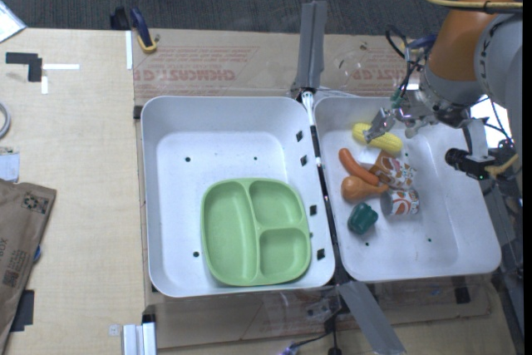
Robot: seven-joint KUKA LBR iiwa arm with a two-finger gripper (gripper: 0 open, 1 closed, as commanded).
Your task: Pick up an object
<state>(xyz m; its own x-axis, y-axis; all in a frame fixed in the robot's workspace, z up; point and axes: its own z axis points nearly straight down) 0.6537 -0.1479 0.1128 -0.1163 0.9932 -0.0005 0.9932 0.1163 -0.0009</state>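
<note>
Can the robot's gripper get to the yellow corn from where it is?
Probably yes. The gripper hangs right by the yellow corn at the back of the right bin, and nothing covers the corn from above.

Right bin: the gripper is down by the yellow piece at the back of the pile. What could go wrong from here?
1. The yellow piece lies against the orange carrot and patterned cup; closing there may nudge or catch a neighbour.
2. The gripper sits near the yellow piece's end, so it could slip out on lifting.
3. The pile lies close to the right bin wall by the divider, so pushed items may jam.
</note>
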